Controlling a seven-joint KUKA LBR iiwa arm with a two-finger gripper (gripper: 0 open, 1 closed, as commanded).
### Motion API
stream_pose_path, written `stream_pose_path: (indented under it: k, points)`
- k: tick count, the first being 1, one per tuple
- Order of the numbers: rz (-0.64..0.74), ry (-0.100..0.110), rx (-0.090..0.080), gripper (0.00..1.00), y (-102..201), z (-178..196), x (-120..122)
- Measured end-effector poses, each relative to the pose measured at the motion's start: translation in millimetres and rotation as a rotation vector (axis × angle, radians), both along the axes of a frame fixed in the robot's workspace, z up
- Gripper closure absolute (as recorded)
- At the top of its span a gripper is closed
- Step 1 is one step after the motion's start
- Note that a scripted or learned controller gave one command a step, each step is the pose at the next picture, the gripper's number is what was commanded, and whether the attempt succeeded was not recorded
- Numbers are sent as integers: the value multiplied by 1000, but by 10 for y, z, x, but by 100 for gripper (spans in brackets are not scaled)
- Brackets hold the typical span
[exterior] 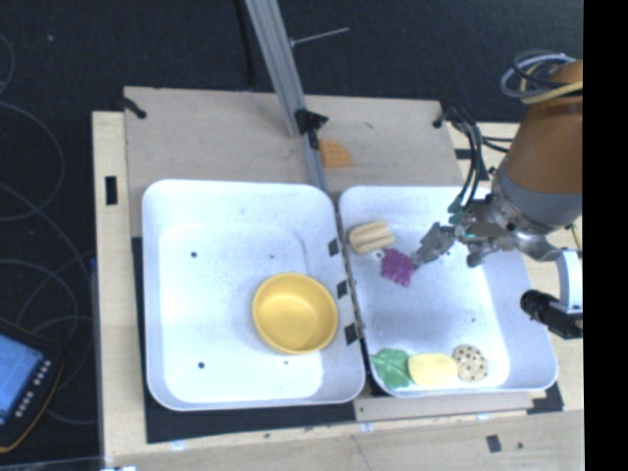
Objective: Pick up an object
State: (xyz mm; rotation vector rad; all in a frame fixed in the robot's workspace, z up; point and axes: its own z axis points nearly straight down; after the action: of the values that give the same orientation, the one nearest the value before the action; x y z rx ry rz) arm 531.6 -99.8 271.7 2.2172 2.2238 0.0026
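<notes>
My gripper point(451, 252) hangs over the upper middle of the right bin point(510, 312), its two fingers spread open with nothing between them. Its left finger point(429, 246) ends just right of a small purple object point(396, 267) lying on the bin floor. A tan bread roll point(371, 235) lies a little up and left of the purple piece, close to the bin's left wall. Along the right bin's front edge sit a green leafy item point(392, 365), a pale yellow lemon-like piece point(433, 369) and a spotted cookie point(471, 362).
The left bin point(196, 263) holds a yellow bowl point(294, 312) near its right side. A slanted metal rail point(280, 62) runs down to the gap between the bins. A small orange object point(335, 154) lies on the bench behind them.
</notes>
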Motion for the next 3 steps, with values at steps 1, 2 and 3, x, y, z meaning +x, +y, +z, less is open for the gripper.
stream_pose_path:
  k: [1, 2, 3]
  points:
    - [-2, -1, 0, 0, -1, 0, 1]
    - [-3, 6, -1, 0, -28, -581, -85]
    - [-4, 7, -1, 0, -35, -1214, -112]
